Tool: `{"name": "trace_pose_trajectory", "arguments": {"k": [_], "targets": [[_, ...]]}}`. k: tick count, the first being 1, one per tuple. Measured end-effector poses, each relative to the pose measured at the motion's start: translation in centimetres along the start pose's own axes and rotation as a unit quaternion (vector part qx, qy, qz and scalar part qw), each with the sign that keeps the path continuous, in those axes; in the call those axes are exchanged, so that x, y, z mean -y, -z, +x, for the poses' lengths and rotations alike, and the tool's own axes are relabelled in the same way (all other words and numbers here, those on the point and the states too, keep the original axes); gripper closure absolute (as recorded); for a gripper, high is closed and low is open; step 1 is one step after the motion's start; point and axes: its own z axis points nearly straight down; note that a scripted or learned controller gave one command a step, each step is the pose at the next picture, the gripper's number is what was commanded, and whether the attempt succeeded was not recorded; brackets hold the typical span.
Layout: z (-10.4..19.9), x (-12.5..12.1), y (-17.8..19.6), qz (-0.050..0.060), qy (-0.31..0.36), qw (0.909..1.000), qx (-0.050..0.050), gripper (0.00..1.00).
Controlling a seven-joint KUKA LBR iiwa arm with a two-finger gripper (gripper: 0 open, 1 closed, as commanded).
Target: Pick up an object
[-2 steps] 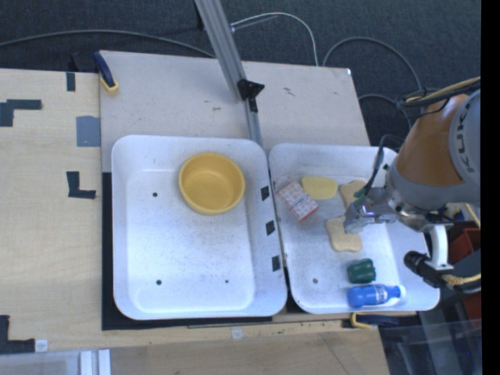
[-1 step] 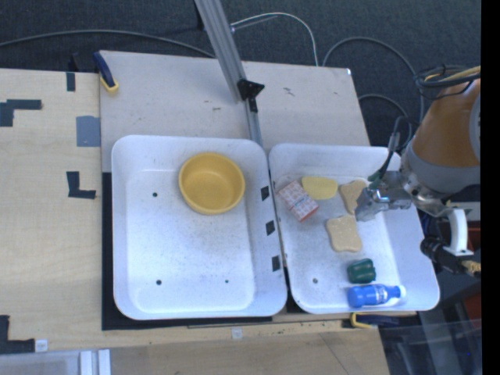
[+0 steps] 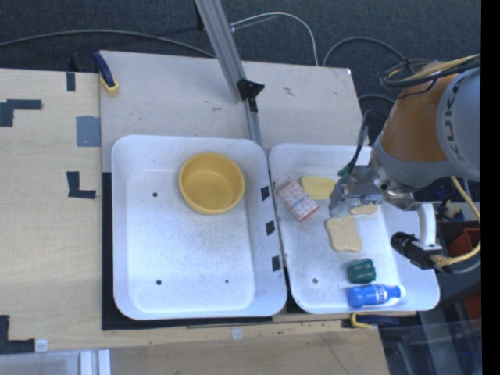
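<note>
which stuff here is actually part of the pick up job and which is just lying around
Part of the job:
gripper, low in the right bin
yellow piece, beside it
tan slice
patterned packet
green object
blue bottle

Just lying about:
yellow bowl in the left bin
metal pole
cables

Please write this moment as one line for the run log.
arm: over right bin | hand: low among items, near yellow piece | grasp: not visible | left bin: yellow bowl
</note>
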Motion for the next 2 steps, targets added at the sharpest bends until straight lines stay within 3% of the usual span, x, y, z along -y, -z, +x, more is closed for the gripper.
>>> {"name": "trace_pose_trajectory", "arguments": {"k": [2], "targets": [[10.2, -4.1, 1.0, 0.0, 0.0, 1.0, 0.0, 1.0]]}}
